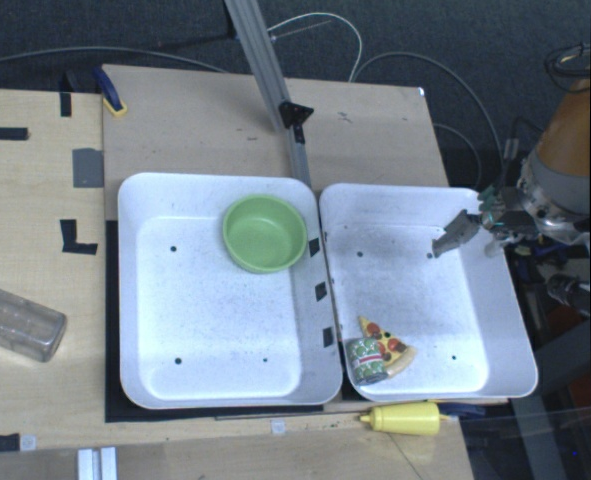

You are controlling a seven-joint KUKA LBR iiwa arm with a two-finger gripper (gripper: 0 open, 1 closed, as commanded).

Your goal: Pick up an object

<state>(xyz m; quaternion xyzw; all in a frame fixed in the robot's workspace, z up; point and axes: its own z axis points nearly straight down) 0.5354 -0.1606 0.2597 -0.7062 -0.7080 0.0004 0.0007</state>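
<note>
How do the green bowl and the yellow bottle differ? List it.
The green bowl sits upright inside the left bin; the yellow bottle lies on its side on the bench, just outside the right bin. The bowl is round and open; the bottle is long and capped. Neither touches the gripper.

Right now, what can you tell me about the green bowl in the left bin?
The green bowl is a small, round, pale green dish that looks like plastic, with a smooth rim and nothing visible inside it. It sits upright on the floor of the left bin, toward that bin's far right corner, close to the wall shared with the right bin. Nothing touches it except the bin beneath. The gripper is well away, over the far side of the right bin.
</note>
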